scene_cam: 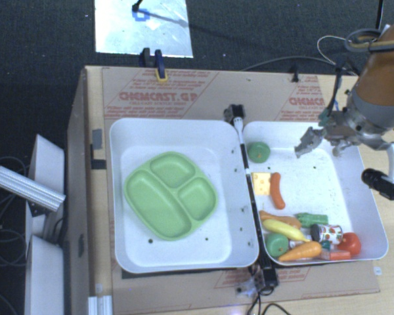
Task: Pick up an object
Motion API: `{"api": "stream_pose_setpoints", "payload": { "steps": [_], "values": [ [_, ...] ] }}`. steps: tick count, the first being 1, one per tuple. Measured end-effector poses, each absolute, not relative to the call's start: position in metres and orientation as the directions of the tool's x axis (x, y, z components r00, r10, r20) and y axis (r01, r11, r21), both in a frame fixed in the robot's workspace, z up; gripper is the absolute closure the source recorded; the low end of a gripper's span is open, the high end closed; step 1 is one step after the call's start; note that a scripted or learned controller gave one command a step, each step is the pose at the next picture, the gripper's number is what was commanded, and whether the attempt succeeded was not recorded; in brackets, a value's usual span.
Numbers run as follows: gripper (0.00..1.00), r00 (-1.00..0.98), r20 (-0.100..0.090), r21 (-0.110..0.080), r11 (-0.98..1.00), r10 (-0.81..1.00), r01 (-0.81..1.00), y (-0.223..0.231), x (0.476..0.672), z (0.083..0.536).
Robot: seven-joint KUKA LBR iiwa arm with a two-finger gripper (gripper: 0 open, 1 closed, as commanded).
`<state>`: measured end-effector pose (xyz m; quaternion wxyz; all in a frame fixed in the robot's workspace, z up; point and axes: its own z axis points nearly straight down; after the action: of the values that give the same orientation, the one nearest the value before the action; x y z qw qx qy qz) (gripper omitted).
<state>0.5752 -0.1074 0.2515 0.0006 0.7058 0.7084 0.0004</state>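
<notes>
At the bottom right of the frame, a heap of toy food crowded the near end of the right bin (374, 223): an orange carrot (301, 251) lay along the front wall, a green ball (276, 243) sat just left of it, a yellow banana (282, 227) rested above them, and a red tomato (350, 243) sat at the right end beside a small printed can (326, 232) and a green pepper (311, 218). A little higher in the same bin, a yellow cheese wedge (261, 184) lay against the divider with an orange sausage (276, 190) touching its right side. Left of centre, the left bin (134, 133) carried a green divided plate (171, 194), turned at a slant. Farther up the right bin, a green apple (258, 152) sat alone near the divider. Right of it, the tool (323, 142) hung above the bin's far end with its fingers spread apart and nothing between them, well apart from the heap. The grey arm (381, 77) reached in from the upper right. Both bins stood on a worktop (184, 94) covered with printed brown cardboard.
</notes>
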Motion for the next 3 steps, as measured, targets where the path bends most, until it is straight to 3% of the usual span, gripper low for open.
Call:
{"api": "stream_pose_setpoints", "payload": {
  "steps": [1,2,3],
  "values": [
    [0.0,-0.001,0.001,-0.005,0.001,1.0,1.0,-0.124,0.561,0.12],
    [0.0,-0.003,0.0,0.001,0.003,1.0,1.0,-0.102,0.596,0.084],
    [1.0,-0.004,-0.001,0.004,0.004,1.0,1.0,-0.103,0.597,0.095]
  ]
}}
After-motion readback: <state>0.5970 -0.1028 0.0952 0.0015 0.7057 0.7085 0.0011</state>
